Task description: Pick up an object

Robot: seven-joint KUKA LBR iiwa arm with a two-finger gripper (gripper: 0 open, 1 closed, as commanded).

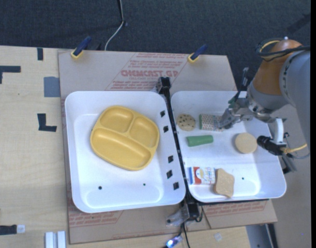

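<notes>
1. The end effector (226, 119) sits low in the right bin (261, 190), right at a small grey-green block (208, 121); whether it grips anything I cannot tell.
2. Other candidates lie close: a cookie (186, 121), a green bar (199, 140), and a round bun (245, 143).
3. Risk: crowded pieces could get nudged aside, or the block could slip out if contact is off-centre.
4. The yellow tray (125, 137) in the left bin (80, 190) lies well apart.

Dark carpet (199, 14) beyond wooden bench (23, 154)
</notes>
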